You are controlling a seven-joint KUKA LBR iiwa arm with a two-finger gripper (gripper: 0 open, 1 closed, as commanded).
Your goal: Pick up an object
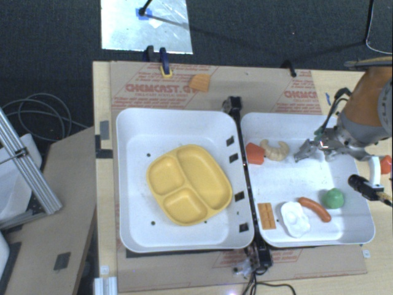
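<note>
You would have seen the arm reaching in from the right, its tool low over the right bin, just right of the beige croissant-shaped toy. I could not tell how far the tool was open, and nothing showed between its fingers. An orange-red piece lay touching that toy's left side. Nearer the front sat a green ball, a sausage, a white piece and a cracker. The left bin held a yellow divided plate
</note>
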